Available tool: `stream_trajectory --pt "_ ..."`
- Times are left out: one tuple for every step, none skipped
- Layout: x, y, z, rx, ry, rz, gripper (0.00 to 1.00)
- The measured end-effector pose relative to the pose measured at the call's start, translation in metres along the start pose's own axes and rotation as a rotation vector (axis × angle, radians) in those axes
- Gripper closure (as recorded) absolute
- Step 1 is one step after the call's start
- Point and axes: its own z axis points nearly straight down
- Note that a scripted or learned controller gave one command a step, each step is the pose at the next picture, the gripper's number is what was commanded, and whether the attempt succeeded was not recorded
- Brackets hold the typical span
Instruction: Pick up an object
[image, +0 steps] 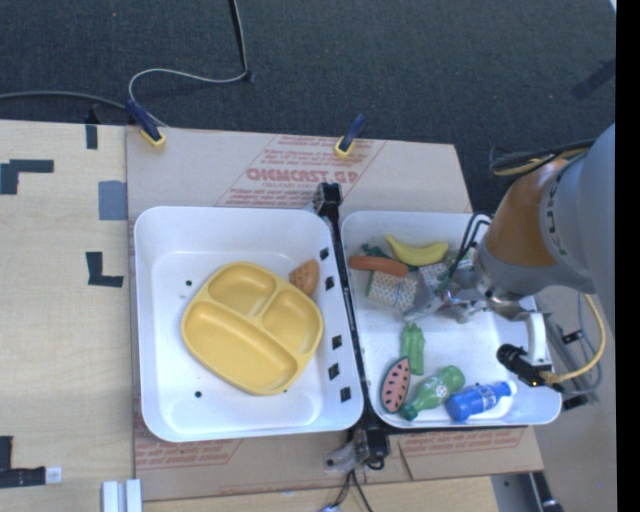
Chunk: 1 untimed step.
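The right bin (520, 415) holds a yellow banana (418, 250), an orange-red sausage-like toy (378, 265), a grey checkered block (390, 290), a green vegetable (412, 348), a watermelon slice (395, 382), a green bottle (435, 388) and a blue bottle (478, 401). My gripper (437, 298) is low in this bin, just right of the checkered block and below the banana. Its tip is dark and partly hidden by the wrist. Nothing shows held in it.
The left bin (160, 300) contains a yellow divided plate (252, 326) and a small orange-brown piece (306, 275) near the divider (340, 300). The arm's orange band (520, 215) hangs over the right bin's far right corner. Cables run along the right edge.
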Motion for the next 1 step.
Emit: stream_trajectory --pt "0.0239 -0.0004 0.0 -0.002 -0.002 0.0 0.0"
